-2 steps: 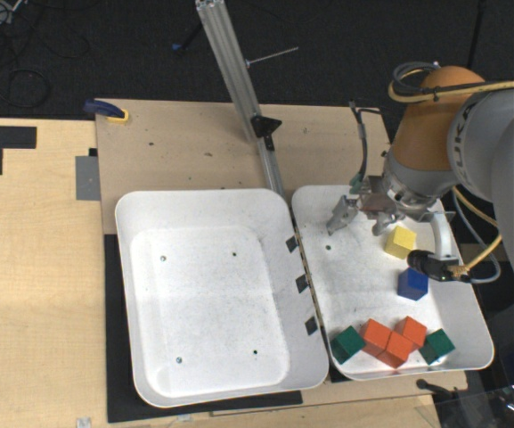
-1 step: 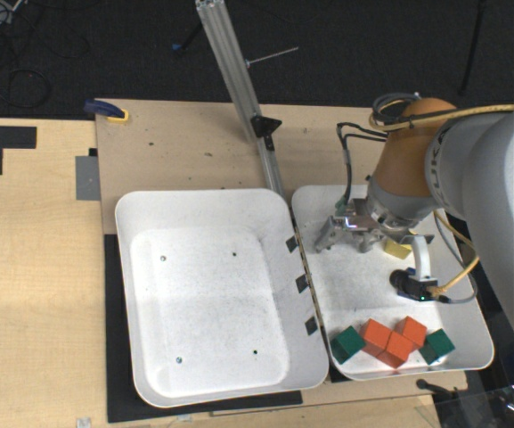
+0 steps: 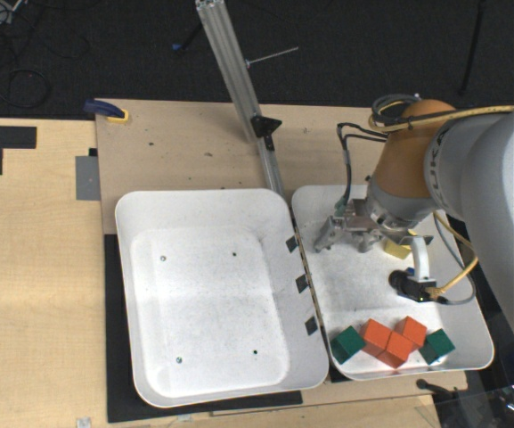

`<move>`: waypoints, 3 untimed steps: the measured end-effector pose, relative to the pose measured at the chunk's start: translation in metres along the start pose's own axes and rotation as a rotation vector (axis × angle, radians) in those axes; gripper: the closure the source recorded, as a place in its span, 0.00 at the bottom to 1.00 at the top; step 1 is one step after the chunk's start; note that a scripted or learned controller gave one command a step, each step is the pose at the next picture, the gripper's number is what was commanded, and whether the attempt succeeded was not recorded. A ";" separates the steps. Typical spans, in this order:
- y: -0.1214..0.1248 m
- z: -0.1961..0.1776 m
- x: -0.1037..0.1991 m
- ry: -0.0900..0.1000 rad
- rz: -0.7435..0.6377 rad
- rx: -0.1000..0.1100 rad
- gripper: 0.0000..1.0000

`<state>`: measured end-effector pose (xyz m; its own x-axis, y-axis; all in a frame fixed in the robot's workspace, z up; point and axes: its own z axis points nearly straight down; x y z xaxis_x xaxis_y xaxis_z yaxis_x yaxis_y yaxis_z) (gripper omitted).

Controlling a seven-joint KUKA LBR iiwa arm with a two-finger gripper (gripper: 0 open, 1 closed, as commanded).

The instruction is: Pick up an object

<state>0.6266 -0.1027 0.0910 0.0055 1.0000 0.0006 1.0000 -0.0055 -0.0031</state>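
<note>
We see a robotics lab: a wooden tabletop [image 3: 185,150], two white bins [image 3: 141,212], an aluminium rail [image 3: 234,69], loose cables [image 3: 7,78].

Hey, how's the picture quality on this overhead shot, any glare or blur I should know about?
Camera view: even, soft lighting; the left bin reads bright white without blown-out glare; the blocks in the right bin are a bit soft; the arm, nearest the camera, looks blurred; the background above the bench is dark.

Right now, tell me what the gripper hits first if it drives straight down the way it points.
Likely the bare floor of the right bin. The gripper hangs over its upper part, and the blocks lie well clear; depth is unclear.
</note>
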 end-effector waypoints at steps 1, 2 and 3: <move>-0.001 -0.007 0.004 0.007 -0.002 0.006 1.00; 0.003 -0.070 0.005 -0.001 -0.006 -0.007 1.00; -0.003 -0.116 0.006 -0.001 -0.005 -0.005 1.00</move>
<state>0.6235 -0.0964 0.2073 0.0004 1.0000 0.0000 1.0000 -0.0004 0.0023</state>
